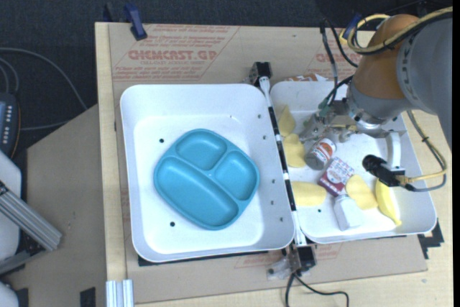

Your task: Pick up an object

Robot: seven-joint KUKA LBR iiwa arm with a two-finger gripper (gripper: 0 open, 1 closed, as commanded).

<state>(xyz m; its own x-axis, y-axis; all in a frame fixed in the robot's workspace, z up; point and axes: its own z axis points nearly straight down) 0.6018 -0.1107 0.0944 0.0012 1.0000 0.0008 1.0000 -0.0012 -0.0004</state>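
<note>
Your pincer [325,127] hangs low in the right bin [420,216], near its left wall, just above a small can [320,153]; you cannot tell its state. The blue plate [206,177] lies in the left bin [136,111].

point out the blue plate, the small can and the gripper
blue divided plate [206,177], camera view, centre ridge.
small can [320,153], camera view, its side.
gripper [325,123], camera view, the tip above the can.

Glossy blue plastic tray [206,178], smooth white plastic bins [136,154].
</note>
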